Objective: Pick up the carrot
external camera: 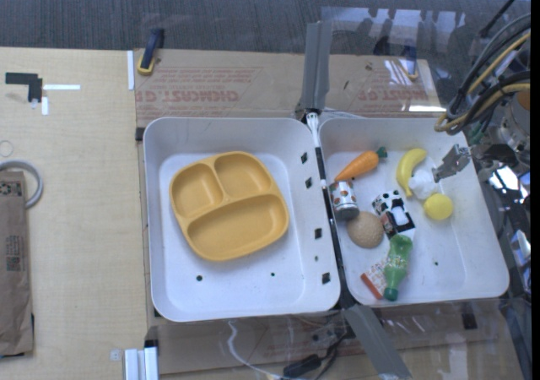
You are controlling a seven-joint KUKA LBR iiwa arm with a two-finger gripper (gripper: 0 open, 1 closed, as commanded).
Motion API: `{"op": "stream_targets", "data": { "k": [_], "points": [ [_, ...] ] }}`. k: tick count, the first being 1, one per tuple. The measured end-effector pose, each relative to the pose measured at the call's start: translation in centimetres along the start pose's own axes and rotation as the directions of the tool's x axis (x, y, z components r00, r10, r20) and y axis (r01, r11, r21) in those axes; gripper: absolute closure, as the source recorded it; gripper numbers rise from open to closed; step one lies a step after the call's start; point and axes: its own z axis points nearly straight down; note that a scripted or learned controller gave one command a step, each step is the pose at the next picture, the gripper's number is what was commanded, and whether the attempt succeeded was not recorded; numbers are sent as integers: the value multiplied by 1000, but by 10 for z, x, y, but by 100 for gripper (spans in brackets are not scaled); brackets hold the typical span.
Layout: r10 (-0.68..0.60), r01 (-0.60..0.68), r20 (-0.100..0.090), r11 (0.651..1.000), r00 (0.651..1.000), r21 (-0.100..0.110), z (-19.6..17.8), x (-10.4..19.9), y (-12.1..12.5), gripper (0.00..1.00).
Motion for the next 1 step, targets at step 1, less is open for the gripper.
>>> {"op": "stream_targets", "data": {
  "k": [1],
  "points": [
    [-175, 175, 11, 984, 985, -23, 85, 55, 12, 0]
  ]
}}
